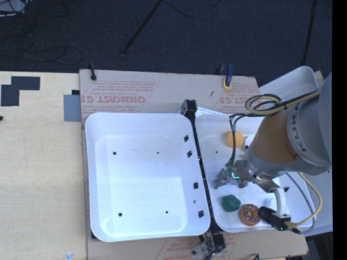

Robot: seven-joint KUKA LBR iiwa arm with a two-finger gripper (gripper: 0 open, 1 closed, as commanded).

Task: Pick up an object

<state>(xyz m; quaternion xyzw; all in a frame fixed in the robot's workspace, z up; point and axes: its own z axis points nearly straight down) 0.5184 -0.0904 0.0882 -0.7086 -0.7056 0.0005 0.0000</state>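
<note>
Three objects in right bin (217,140) | green lump (230,202) just below gripper (230,179), roundish, no clear long axis | orange ball (235,139) above | brown disc (249,214) below-right | finger spread: cannot tell

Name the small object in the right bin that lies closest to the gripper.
The green object, just below the gripper. The brown speckled disc lies farther down and to the right, and the orange ball sits farther up the bin.

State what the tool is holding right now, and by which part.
Cannot be told. The tool hangs in the right bin, above the green object and apart from the orange ball.
</note>
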